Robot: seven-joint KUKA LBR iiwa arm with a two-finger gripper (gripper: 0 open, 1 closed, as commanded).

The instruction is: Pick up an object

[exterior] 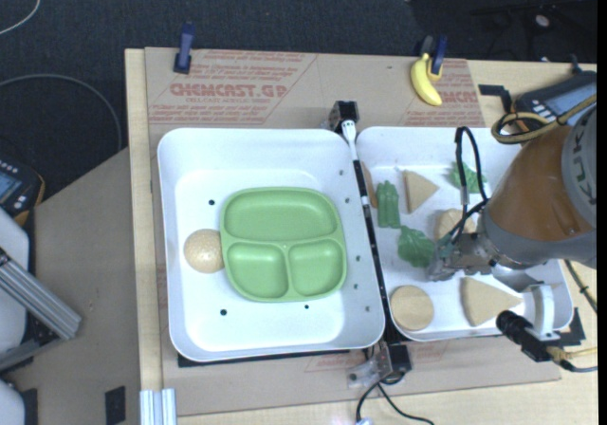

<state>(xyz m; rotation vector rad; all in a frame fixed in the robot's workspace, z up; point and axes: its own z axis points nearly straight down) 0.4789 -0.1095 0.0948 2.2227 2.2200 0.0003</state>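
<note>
The likeliest thing to lift is the crumpled green piece in the right bin, lying just left of the claw and seemingly touching its tip; a second green piece stands above it near the bin's left wall; a tan wedge, a round tan disc and a pale wedge lie around them; whether the claw is wide, narrow or closed on anything cannot be told, since the arm's grey and orange body covers it. To do this step well, I judge the claw should centre over the one green piece before closing; an off-centre squeeze would likely nudge it toward the wall or catch the small tan lump beside it; a straight, slow lift would then show whether the grip is real. The left bin holds a green divided tray with a beige ball touching its left edge; a yellow banana lies on the desk beyond.
</note>
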